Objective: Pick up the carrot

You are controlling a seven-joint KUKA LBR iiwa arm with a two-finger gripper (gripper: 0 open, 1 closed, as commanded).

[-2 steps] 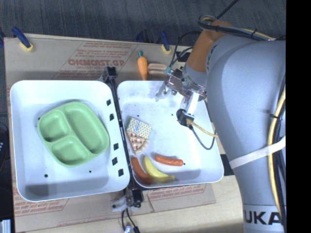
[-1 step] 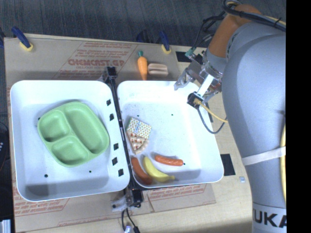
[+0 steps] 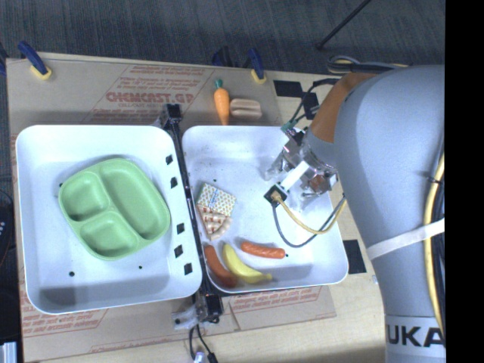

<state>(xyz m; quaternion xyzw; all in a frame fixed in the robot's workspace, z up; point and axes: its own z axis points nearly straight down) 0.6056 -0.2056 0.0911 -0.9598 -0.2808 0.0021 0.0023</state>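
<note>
Nearest the camera, the grey arm [image 3: 401, 203] is seen filling the right side of the view, with an orange band [image 3: 333, 112] above the wrist.

At the far left, a blue clamp [image 3: 34, 59] is fixed to the edge of the cardboard-covered tabletop [image 3: 113, 89]. The left white bin [image 3: 30, 203] is occupied by a green divided tray [image 3: 113, 206], set slightly askew. Black clips [image 3: 175, 174] are seen along the seam where the two bins meet.

Just beyond the far rim of the right white bin [image 3: 333, 267], the carrot [image 3: 221, 103] is found lying on the tabletop, outside both bins, its green top pointing away from the camera. A tan and brown block-shaped item [image 3: 245, 110] lies just beside it on the right.

Inside the right bin, a waffle-patterned piece [image 3: 215, 209] lies near the left wall. Along the near wall, a brown sausage [image 3: 215, 265] and a yellow banana [image 3: 243, 267] are touching, and an orange-red sausage [image 3: 262, 250] lies just beyond the banana.

Further right, the hand [image 3: 291, 176] is held over the right part of this bin, well apart from the carrot. Whether its fingers are apart or together cannot be told. A yellow cable [image 3: 310, 229] loops below it.
</note>
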